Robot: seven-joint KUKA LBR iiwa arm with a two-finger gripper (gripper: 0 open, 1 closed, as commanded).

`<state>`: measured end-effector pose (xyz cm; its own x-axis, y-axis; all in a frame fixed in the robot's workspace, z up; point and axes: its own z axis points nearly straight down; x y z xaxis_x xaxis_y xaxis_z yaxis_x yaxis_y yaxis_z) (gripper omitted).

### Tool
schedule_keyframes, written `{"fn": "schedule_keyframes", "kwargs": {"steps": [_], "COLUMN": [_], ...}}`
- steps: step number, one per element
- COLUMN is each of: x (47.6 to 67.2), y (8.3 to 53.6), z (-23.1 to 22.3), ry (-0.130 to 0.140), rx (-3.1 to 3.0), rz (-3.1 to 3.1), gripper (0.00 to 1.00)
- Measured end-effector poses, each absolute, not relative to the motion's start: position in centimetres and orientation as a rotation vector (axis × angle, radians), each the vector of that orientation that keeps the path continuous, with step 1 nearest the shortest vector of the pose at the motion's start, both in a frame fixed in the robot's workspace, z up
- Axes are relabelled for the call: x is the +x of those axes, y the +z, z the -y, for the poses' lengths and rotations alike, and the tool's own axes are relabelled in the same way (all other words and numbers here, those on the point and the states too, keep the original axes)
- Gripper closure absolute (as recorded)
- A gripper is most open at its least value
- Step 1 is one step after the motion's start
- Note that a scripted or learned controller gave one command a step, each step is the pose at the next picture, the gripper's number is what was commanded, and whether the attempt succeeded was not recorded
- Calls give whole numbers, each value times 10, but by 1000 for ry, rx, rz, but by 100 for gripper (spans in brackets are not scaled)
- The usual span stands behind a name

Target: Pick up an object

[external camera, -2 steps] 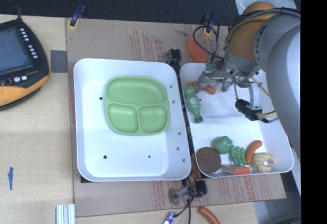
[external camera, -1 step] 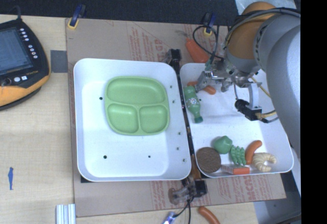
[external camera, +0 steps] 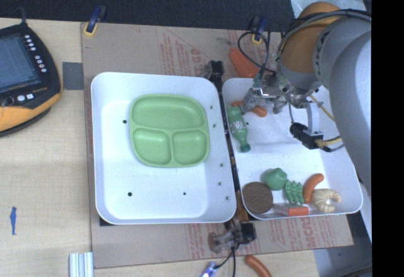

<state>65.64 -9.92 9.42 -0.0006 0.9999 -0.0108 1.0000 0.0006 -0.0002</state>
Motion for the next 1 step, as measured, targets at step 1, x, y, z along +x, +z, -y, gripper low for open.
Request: {"fn": "schedule_keyframes", "kwargs": {"steps": [1], "x": [656], "y": [94], "z": [100], "ry": [-10], "rx": [2217], "rz": [-2218], "gripper": [0]}}
